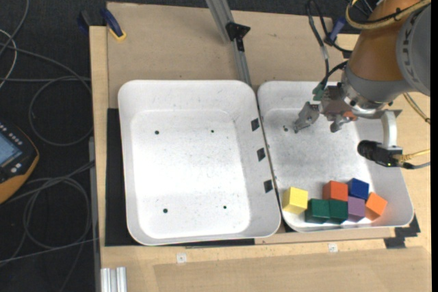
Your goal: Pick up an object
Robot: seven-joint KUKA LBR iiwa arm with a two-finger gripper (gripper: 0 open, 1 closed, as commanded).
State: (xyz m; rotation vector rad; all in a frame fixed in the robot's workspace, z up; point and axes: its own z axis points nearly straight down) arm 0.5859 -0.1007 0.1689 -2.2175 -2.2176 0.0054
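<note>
My gripper hangs over the far part of the right bin, open, with nothing between its fingers. Small blocks cluster along that bin's near edge: a yellow block at the left, a green block beside it, a red-orange block and a blue block behind, a purple block and an orange block at the right. The gripper stands well apart from them, toward the far side of the bin.
The left bin lies beside the right one, with black clips along the shared wall. A slanted metal pole rises behind the bins. Cables lie on the floor at the left.
</note>
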